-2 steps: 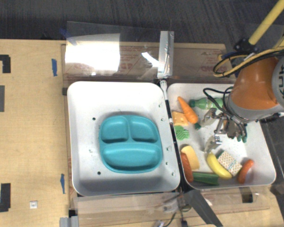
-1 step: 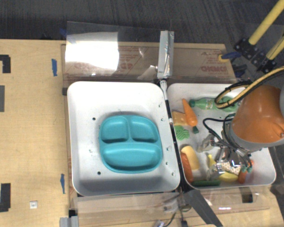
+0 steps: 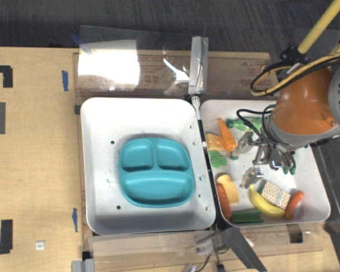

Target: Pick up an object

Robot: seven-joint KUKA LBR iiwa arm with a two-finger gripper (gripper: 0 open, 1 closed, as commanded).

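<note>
My gripper (image 3: 254,162) hangs over the middle of the right bin (image 3: 320,208), its metal fingers pointing down and left. Nothing shows between them, and I cannot make out whether they are open or shut. Toy food lies around it: a carrot (image 3: 226,134) and a green leafy piece (image 3: 217,160) at the left, a yellow-and-orange piece (image 3: 228,189) below, and a banana (image 3: 262,203), a speckled block (image 3: 276,196) and a red piece (image 3: 294,204) toward the front. A green cucumber (image 3: 247,216) lies at the bin's front edge.
The left bin (image 3: 96,123) holds a teal three-compartment plate (image 3: 156,171). The orange wrist band (image 3: 304,103) and cables cover the right bin's back right. A metal divider (image 3: 198,67) stands behind the bins, and cardboard surrounds them.
</note>
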